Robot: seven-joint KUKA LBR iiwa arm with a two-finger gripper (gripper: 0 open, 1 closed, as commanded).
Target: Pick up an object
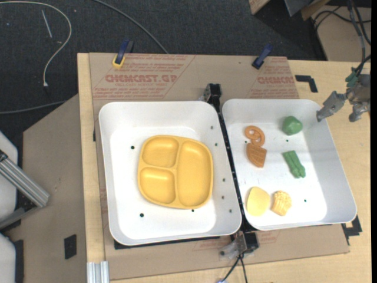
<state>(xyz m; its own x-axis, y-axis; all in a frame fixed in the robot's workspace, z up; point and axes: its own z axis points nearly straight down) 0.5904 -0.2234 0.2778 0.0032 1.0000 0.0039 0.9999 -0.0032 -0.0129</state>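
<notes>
1. The right bin holds six small toy-food pieces, any of which could be picked: a round green piece near the far side, and a longer green piece just nearer than it.
2. To their left lie an orange pretzel-shaped piece and, touching or almost touching its near edge, a brown wedge-like piece.
3. Toward the near edge of that bin sit a pale yellow rounded piece and a bumpy yellow piece, side by side and about touching.
4. The gripper is at the far right corner of the right bin, above its rim, well apart from every piece; the round green piece is the nearest to it.
5. Its fingers stand spread apart, one toward the bin and one toward the frame's edge, with nothing between them.
6. The left bin carries a yellow three-compartment plate lying flat near its middle; its compartments look bare.
7. Both bins rest side by side on a cardboard sheet printed with red lettering, clamped at its far edge by a blue and yellow clamp and a blue clamp, all on a pale wooden surface.
</notes>
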